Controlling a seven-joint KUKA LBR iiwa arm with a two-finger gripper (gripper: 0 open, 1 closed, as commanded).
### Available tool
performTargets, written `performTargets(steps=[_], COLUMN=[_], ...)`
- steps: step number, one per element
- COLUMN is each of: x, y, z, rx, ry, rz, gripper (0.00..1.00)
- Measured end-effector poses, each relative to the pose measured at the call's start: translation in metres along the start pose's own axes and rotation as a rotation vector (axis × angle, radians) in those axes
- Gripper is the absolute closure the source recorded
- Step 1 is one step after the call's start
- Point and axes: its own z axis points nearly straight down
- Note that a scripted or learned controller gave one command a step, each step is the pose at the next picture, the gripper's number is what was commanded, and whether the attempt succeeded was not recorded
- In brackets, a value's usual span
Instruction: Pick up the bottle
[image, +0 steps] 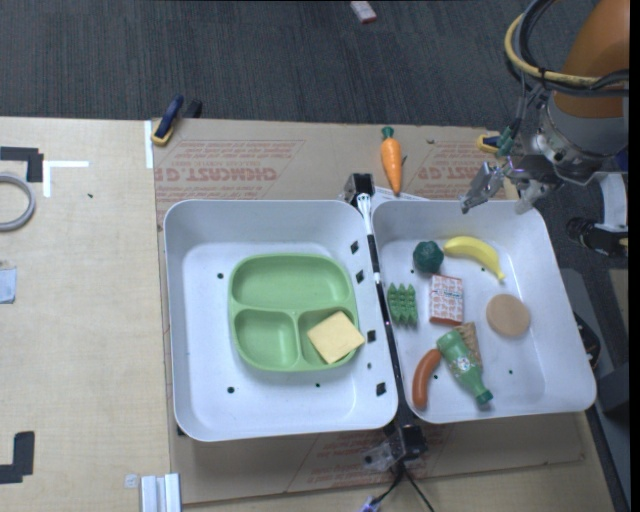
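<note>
Lying low in the right white bin (560, 300), the green plastic bottle (465, 367) waits untouched; the robot's hand (495, 182) hovers open and empty above the far rim, needing to descend toward it.

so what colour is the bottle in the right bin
Green, with a paler label, lying on its side; the bottle shows in the camera view.

we see two white bins: left bin (190, 330) holds a light green tray (262, 285) with a pale yellow block (335, 337). right bin (555, 330) has a green bottle (466, 365) with a printed label, red sausage (425, 378), yellow banana (475, 255), dark green round item (428, 256), tan disc (508, 316), red-and-white patterned pack (447, 299), green ridged piece (402, 303). orange carrot (390, 160) with green top on brown cardboard (240, 165) with red print.
</note>
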Motion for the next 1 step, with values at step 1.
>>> performTargets(steps=[1], x=[-0.0004], y=[0.0004], z=[-0.0096], rx=[-0.001], ry=[-0.001], rz=[-0.002], gripper=[1.00])
